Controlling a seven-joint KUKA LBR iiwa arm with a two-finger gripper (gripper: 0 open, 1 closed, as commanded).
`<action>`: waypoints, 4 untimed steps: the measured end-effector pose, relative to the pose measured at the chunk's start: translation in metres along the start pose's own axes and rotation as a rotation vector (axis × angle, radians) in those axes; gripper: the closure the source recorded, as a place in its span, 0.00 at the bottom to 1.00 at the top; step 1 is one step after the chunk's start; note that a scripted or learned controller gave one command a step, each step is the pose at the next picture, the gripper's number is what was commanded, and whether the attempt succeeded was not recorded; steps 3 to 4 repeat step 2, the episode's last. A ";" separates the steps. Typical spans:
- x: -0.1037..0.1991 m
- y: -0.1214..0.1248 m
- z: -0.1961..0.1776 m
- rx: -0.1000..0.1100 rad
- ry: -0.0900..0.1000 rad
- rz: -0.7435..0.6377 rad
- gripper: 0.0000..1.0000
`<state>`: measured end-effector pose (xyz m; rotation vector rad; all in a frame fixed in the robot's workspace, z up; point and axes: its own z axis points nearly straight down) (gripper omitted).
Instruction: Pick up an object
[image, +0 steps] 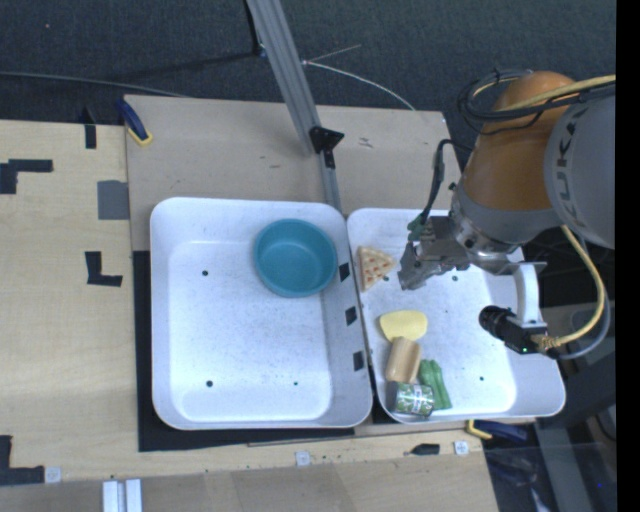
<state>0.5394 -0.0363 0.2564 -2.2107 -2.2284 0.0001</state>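
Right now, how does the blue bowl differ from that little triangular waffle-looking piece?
The blue bowl is round and deep; the triangular piece is flat and pointed. The bowl is teal blue, the piece tan with a criss-cross pattern. The bowl is much the larger. The bowl sits alone in the left bin; the piece lies in the right bin, close to the gripper. Both lie near the divide between the bins.

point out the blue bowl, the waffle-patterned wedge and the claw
blue bowl (294, 257): camera view, inner floor of the bowl
waffle-patterned wedge (375, 265): camera view, middle of its flat top face
claw (412, 279): camera view, at its fingertips
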 end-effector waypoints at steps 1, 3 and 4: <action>0.056 -0.005 0.020 0.002 -0.001 0.001 1.00; 0.109 -0.017 0.032 0.002 -0.001 0.001 1.00; 0.109 -0.017 0.032 0.002 -0.001 0.001 1.00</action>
